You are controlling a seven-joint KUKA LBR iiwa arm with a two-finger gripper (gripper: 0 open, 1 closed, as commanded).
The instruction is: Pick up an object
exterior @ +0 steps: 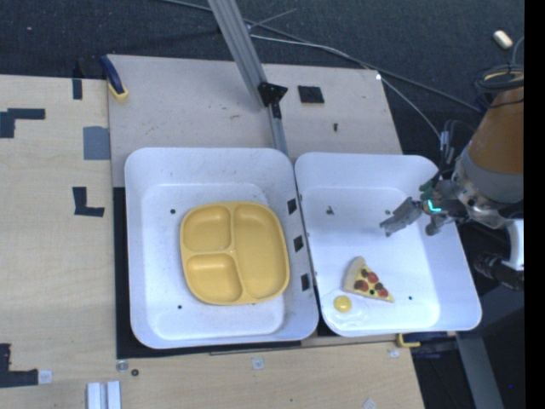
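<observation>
A toy pizza slice (368, 281) lies in the near part of the right bin (358, 177). Just left of it, by the bin's front rim, rests a small yellow round piece (341, 304). My gripper (415, 223) hangs over the right side of this bin, above and to the right of the slice and apart from it. It is open, with one grey finger (396, 221) pointing left and nothing between the fingers. A yellow divided plate (233, 252) fills the middle of the left bin (153, 186).
A slanted metal rail (243, 45) runs from the top down to the gap between the bins. Cables (409, 100) trail over the bench behind the right bin. A blue and yellow clamp (113, 77) sits at the far left corner.
</observation>
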